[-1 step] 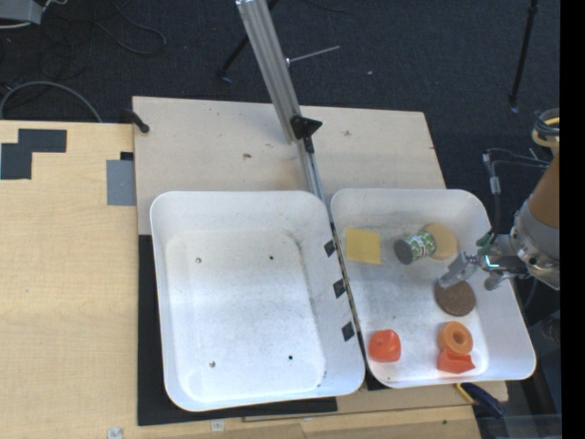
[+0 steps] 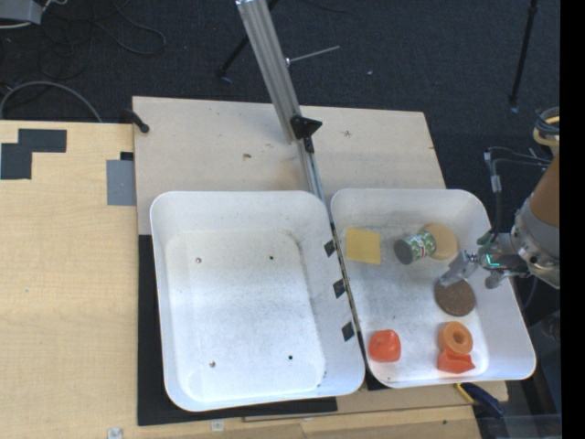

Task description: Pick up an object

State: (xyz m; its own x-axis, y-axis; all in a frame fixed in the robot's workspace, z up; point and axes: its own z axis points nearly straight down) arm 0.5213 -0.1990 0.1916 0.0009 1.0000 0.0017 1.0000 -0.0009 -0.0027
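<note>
Gripper [image 2: 454,275] hovers over brown disc [image 2: 455,297] beside green-labelled can [image 2: 416,247]; finger state and label unreadable.

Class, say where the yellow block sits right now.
The yellow block lies in the right bin, at its far-left corner by the divider, left of the small can.

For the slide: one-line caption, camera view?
Gripper hovers over brown disc in right bin among five objects.

Arm [image 2: 548,218] cut off at right edge; pincer [image 2: 468,265] fingers too small to tell.
</note>
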